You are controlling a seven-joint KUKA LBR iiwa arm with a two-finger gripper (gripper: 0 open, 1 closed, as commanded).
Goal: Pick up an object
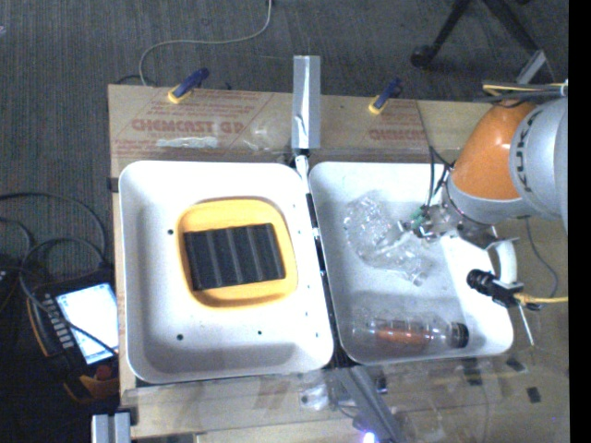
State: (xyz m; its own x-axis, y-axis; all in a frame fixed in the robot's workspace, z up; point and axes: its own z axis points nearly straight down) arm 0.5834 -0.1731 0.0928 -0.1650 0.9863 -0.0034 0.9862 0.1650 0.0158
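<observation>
Crumpled clear plastic wrap (377, 233) lies in the middle of the right bin (369, 293). A clear bottle (412, 333) with an orange-brown filling lies on its side near that bin's front wall. A yellow tray-like block with a black ribbed top (237, 252) rests flat in the left bin (138, 275). My gripper (421, 222) hangs low at the right edge of the plastic wrap, under the orange-banded wrist (494, 169). It is small and partly hidden by the arm, so I cannot tell whether it touches the wrap.
Two blue-and-yellow clamps (187, 84) (385, 93) hold the cardboard at the back. A grey metal post (306, 109) stands behind the seam between the bins. A black knob and cables (489, 284) hang beside the right bin's right wall. A lit handheld screen (88, 317) lies on the floor at left.
</observation>
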